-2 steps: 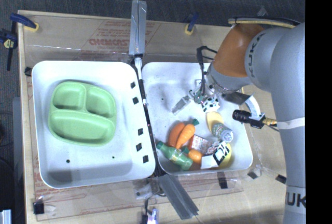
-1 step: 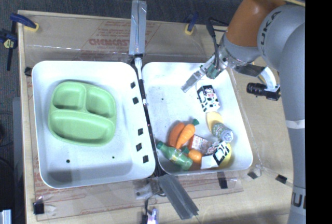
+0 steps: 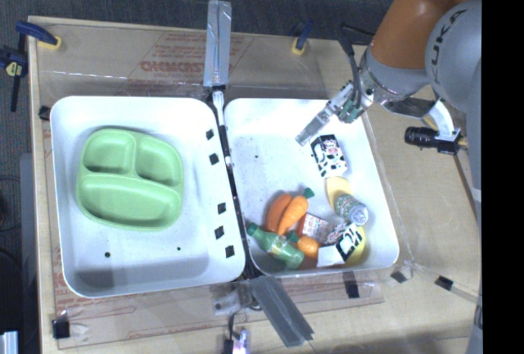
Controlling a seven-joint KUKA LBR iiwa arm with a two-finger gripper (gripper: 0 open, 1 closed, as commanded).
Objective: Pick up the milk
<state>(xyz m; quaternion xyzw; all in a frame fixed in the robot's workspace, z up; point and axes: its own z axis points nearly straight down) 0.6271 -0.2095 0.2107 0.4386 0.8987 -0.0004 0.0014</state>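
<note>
The milk (image 3: pixel 330 156) is a small white carton with black cow spots. It lies in the right bin (image 3: pixel 262 123), toward its upper right, apart from the other items. My gripper (image 3: pixel 307 133) reaches in from the right and hangs at a slant just above and to the left of the carton. Nothing shows held in it. The grey arm with its orange band (image 3: pixel 409 24) stands over the bin's far right corner.
At the right bin's front lies a pile: two carrots (image 3: pixel 286 211), a green bottle (image 3: pixel 274 242), a yellow can (image 3: pixel 348 209), a small packet (image 3: pixel 315 227) and a yellow item with a cow pattern (image 3: pixel 352 243). A green divided plate (image 3: pixel 131 178) sits in the left bin (image 3: pixel 65 262).
</note>
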